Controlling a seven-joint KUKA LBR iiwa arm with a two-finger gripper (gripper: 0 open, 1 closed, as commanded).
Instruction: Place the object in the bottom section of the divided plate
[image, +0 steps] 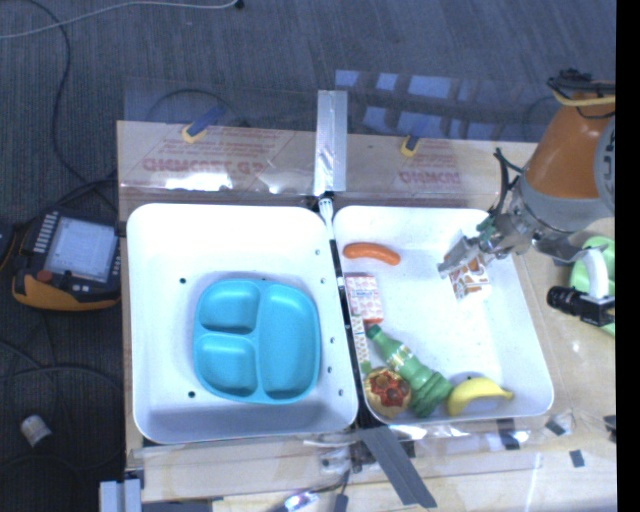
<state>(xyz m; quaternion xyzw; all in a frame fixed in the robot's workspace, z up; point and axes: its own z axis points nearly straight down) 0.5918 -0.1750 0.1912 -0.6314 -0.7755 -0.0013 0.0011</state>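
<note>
The blue divided plate (258, 338) lies in the left bin (160, 240), with two small sections on its left and one large section on its right. My gripper (466, 262) hangs over the upper right part of the right bin (520, 330). A small red-and-white packet (473, 286) shows right at the gripper's tip. I cannot tell whether it is held or lying on the bin floor. The grey arm with its orange band (570, 160) comes in from the right.
In the right bin lie an orange sausage (371, 254), a printed packet (362, 297), a green bottle (410, 372), a pouch of red fruit (386, 390) and a banana (476, 394). A green-and-white object (596, 266) sits on the bench outside the bin, at the right.
</note>
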